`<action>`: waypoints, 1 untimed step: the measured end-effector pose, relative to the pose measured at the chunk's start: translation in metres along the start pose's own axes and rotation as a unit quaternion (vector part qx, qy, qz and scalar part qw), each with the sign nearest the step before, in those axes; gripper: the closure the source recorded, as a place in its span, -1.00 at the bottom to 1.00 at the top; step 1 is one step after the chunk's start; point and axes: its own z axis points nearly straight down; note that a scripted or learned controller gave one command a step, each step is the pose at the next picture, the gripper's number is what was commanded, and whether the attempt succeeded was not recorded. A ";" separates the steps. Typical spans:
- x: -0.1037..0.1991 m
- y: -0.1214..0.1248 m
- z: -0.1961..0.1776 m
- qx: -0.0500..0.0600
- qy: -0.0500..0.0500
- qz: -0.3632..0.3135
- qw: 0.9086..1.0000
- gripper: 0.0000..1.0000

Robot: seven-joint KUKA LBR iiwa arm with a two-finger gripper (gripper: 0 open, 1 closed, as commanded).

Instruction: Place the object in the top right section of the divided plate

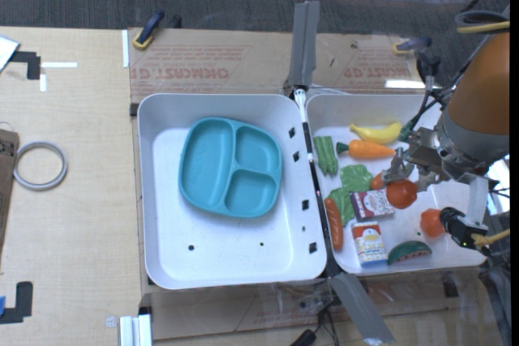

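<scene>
A teal divided plate [229,167] lies in the left white bin [162,255]; its top right section [258,148] holds nothing. My gripper [400,174] hangs over the right bin [470,259], among toy foods. A red tomato [402,194] sits directly under the gripper's tip, touching or very close to it. Whether it is gripped is not visible from this angle. The arm's orange band [486,85] rises at the right edge.
The right bin also holds a yellow banana [375,131], an orange carrot [370,149], a green pepper [325,155], green lettuce [354,178], a sausage [334,223], a red box [372,205], a small carton [369,243], a watermelon slice [409,252] and an orange-red ball [431,221]. A tape roll [36,164] lies far left.
</scene>
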 end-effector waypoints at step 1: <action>0.000 0.000 0.000 0.000 0.000 0.000 1.000 -1.00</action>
